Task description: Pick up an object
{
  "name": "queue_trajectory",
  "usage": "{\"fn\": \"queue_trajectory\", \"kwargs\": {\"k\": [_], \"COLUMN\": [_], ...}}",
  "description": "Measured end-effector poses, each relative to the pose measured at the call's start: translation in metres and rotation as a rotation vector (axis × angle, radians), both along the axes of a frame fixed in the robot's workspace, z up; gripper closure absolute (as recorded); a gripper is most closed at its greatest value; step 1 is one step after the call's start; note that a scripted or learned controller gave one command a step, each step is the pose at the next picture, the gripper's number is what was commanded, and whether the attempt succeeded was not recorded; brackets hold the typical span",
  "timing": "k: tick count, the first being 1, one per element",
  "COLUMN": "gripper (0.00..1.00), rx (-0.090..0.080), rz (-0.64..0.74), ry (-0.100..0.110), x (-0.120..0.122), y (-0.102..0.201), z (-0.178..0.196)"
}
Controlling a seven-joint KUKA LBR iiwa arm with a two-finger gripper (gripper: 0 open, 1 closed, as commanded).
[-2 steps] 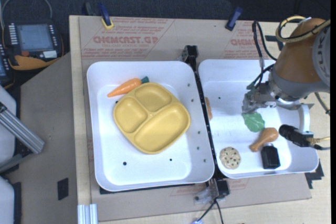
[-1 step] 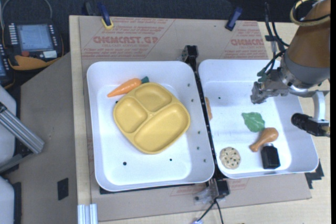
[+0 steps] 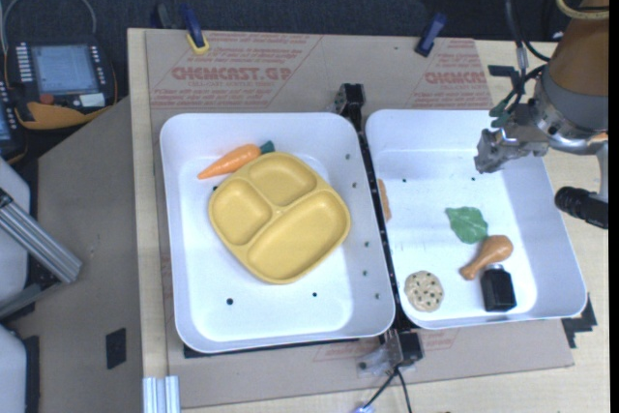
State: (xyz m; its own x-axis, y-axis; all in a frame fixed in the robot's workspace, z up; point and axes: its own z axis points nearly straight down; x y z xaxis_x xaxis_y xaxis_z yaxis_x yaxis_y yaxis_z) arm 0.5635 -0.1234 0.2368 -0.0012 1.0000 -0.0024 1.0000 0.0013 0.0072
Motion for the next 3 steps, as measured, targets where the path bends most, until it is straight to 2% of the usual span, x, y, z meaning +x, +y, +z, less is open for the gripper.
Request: {"fn": "queue_trajectory", "kwargs": {"k": [1, 2, 3], "gripper": [1.0, 1.0, 1.0], "rx": [0.0, 0.004, 0.005], "rz": [0.0, 0.004, 0.004], "ry": [0.0, 0.008, 0.012], "x": [0.001, -0.003, -0.015], "y": [0.0, 0.05, 0.097], "z": [0.048, 0.047, 0.024]}}
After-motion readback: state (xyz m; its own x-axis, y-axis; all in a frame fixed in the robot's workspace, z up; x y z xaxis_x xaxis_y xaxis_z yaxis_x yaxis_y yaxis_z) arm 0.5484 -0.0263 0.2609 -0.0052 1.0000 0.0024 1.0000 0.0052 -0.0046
